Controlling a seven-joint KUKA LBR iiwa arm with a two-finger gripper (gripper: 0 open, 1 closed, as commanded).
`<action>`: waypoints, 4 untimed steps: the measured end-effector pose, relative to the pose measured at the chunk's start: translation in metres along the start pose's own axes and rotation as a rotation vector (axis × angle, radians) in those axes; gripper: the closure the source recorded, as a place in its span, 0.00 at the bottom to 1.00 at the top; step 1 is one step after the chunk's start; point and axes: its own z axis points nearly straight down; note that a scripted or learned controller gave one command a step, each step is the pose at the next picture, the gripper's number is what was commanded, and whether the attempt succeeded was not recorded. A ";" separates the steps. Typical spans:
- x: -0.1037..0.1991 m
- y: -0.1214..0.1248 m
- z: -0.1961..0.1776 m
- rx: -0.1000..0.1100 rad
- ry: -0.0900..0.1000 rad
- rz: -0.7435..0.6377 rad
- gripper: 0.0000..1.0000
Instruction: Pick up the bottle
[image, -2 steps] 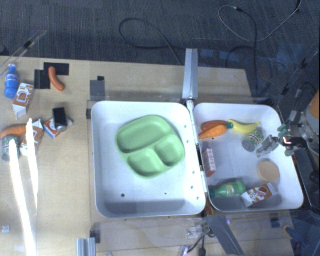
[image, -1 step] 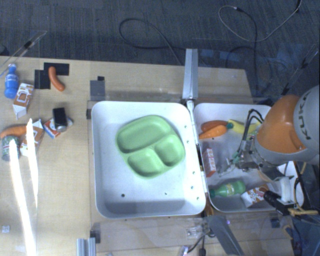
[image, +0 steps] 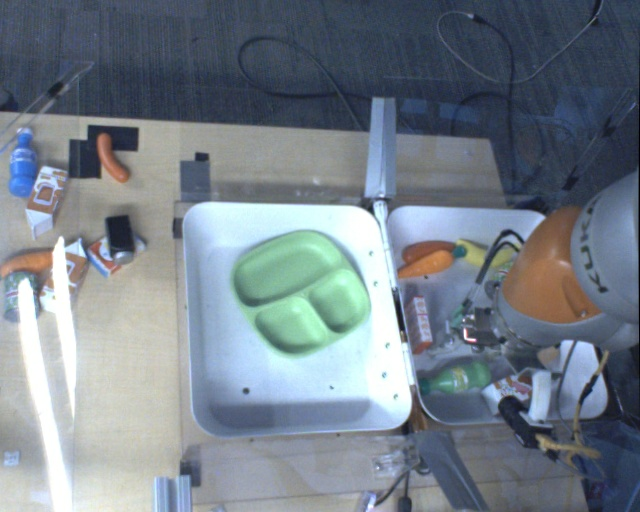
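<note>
A green bottle (image: 456, 379) lies on its side near the front wall of the right bin (image: 440, 412), its cap pointing left. My gripper (image: 472, 330) hangs over the middle of the right bin, just above and behind the bottle, under the grey arm with its orange band (image: 550, 280). From this angle nothing shows held in it.
The right bin also holds an orange carrot (image: 427, 260), a yellow item (image: 476, 252) and a red-and-white packet (image: 420, 320). A green divided plate (image: 300, 290) lies in the left bin (image: 210, 390). A small blue bottle (image: 22, 162), a sausage (image: 112, 158) and cartons lie on the bench at far left.
</note>
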 end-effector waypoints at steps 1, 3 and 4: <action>0.000 0.000 0.000 0.000 0.000 0.000 0.00; 0.002 0.003 -0.011 -0.005 0.002 -0.004 0.00; -0.012 0.001 0.000 0.006 0.007 0.130 0.00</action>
